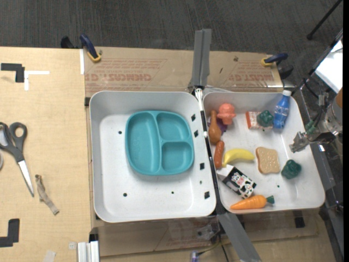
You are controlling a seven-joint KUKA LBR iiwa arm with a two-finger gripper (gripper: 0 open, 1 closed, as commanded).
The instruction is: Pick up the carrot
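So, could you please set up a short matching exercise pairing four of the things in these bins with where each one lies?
Things:
1. carrot
2. teal plate
3. blue bottle
4. slice of bread

Places:
A. far right corner of the right bin
B. near edge of the right bin
C. middle of the left bin
D. right bin, just right of the banana

Pairs: 1-B, 2-C, 3-A, 4-D

Two white bins [98, 162], one teal plate [160, 142], one carrot [251, 202], one banana [239, 156], one bottle [281, 111]
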